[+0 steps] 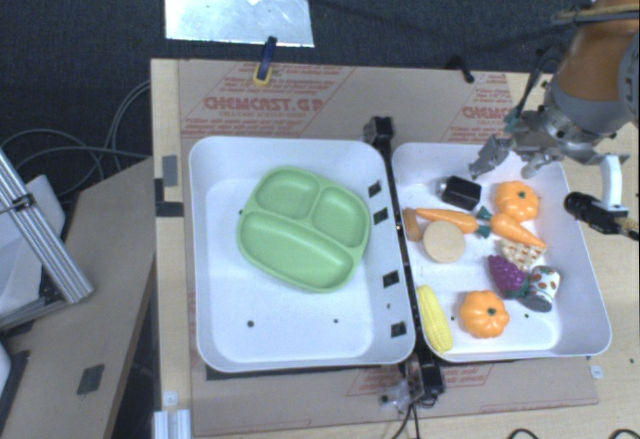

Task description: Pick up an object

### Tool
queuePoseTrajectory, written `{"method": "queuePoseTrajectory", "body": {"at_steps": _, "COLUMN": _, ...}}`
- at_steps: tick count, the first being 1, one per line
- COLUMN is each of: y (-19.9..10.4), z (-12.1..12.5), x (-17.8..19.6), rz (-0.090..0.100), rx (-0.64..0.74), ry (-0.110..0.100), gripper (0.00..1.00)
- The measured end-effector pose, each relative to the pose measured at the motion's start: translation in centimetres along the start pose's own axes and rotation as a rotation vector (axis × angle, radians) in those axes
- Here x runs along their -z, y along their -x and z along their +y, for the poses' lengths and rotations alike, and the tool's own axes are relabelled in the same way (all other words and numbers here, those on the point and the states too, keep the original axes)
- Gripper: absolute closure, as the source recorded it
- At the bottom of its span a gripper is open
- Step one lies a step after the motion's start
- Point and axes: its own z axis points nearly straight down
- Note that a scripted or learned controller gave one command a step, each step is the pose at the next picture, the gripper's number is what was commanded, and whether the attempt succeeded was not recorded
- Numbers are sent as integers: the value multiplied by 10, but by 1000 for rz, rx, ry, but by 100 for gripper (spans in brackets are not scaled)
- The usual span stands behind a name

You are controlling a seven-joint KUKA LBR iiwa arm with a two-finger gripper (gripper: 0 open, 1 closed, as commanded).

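My gripper (pixel 510 160) hangs over the back of the right bin (pixel 575 322), open, with nothing between its fingers. Just below and left of it lies a small black block (pixel 461 192). An orange pumpkin (pixel 516 199) sits right under it. Further forward lie two carrots (pixel 445 219) (pixel 516 231), a beige round disc (pixel 444 244), a waffle piece (pixel 521 253), purple grapes (pixel 506 274), a second pumpkin (pixel 481 313) and a yellow corn cob (pixel 433 317).
The left bin (pixel 225 327) holds a green divided plate (pixel 303 227). A black divider with clips (pixel 392 227) runs between the bins. A small patterned object (pixel 541 287) lies beside the grapes. A black part of the arm (pixel 592 212) overhangs the right bin's right rim.
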Motion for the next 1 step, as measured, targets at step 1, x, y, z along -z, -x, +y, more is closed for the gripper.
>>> {"method": "queuePoseTrajectory", "body": {"at_steps": 1, "y": -2, "z": 2, "x": -62, "rz": 1, "rx": -1, "ry": -3, "gripper": 0}}
